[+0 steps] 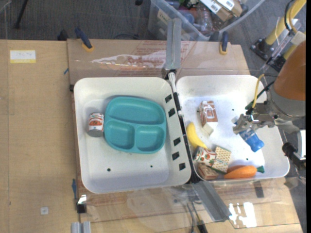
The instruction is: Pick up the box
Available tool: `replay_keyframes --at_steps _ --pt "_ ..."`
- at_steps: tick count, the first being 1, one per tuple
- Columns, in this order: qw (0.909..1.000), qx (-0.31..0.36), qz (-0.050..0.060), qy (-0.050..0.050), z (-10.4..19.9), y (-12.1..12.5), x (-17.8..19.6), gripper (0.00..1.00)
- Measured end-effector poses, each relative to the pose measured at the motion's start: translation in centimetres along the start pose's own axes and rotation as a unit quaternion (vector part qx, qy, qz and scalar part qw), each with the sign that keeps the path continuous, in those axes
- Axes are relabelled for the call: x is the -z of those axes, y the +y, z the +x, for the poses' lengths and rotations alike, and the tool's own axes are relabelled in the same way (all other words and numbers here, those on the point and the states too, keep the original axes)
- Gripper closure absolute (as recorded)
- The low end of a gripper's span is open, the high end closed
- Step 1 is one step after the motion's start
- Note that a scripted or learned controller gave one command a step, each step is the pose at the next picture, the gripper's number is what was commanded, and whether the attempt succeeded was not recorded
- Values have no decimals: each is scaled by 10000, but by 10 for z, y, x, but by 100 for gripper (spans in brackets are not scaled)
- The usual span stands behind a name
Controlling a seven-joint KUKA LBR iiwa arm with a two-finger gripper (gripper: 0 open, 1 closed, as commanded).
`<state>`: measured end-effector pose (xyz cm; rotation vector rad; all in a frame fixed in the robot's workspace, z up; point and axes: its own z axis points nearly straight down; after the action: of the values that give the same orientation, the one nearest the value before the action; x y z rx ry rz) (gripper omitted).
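Two white bins sit side by side on my desk [34, 130], and I am watching them from the fixed overhead camera. The left bin [87, 176] holds a teal divided tray [134, 124] near its centre, with a small red-labelled can [95, 124] lying just beside the tray at its nine o'clock.

The right bin [226, 89] carries the clutter. The box [208, 113], a small brown and white carton, lies flat a little toward ten o'clock from the bin's centre, apart from the other things except for a small white piece touching its six o'clock end. A yellow banana [195, 136] lies below it, close to the divider between the bins. At the bin's six o'clock I see a patterned carton [212, 159] tilted against the lower wall, and an orange carrot [241, 172] just beside it at its four o'clock.

The arm [291, 81] comes in from three o'clock, its orange band over the bin's right rim. The gripper [244, 125] hangs over the right half of the right bin, at roughly three o'clock from the box and well apart from it. A blue object [253, 141] sits right at the gripper's five o'clock, touching or nearly so; I cannot tell whether it is between the fingers. From this slant I cannot tell how far the gripper is open.
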<state>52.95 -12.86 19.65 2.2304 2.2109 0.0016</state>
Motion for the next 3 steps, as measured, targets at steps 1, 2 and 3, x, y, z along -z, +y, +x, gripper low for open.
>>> replay_keyframes --at_steps 1,2,3 --pt "9995 -318 2 -1 62 61 10 100" --pt "9997 -256 3 -2 141 136 -11 100" --pt "9375 3480 3 6 181 84 -11 100"
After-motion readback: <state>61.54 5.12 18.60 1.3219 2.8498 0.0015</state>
